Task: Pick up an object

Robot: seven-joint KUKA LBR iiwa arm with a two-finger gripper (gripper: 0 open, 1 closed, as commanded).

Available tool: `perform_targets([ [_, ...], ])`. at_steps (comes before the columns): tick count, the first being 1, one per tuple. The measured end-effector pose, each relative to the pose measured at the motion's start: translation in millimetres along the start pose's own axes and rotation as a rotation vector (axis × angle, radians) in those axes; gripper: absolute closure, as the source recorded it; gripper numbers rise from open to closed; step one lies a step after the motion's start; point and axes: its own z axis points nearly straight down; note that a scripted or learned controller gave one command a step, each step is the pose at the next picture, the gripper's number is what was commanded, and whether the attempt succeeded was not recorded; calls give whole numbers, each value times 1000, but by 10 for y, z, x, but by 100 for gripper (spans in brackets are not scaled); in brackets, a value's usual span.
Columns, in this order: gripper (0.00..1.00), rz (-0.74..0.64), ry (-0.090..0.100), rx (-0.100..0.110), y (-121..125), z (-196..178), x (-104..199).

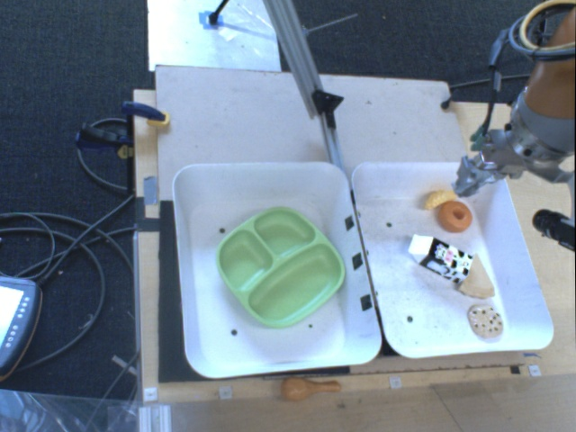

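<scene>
The end effector (470,180) is hanging over the far corner of the right bin (522,241), and it is too small and blurry to tell how it is set. Nothing is showing in its grip. The closest things to it are a small yellow piece of food (439,198), just beside it on the side toward the left bin, and an orange donut (454,215) a little nearer the front of the bin. Either one looks like the easiest thing to pick up. To do this step well, the arm is probably needing to go straight over the donut, drop down slowly, and close around its sides, not its top. The yellow piece is touching the donut, so it could get bumped or pushed away. The bin wall is also close, and the end effector could knock it. Farther toward the front are sitting a cow-print milk carton (443,258), a tan wedge (477,282), and a cookie (486,321). Well away in the left bin (193,241) is lying a green tray (281,266).
</scene>
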Motion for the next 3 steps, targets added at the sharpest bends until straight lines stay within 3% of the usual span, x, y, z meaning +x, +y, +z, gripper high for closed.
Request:
perform_targets([
  [3, 100, 1, 1, 1, 370, 290, 1343],
])
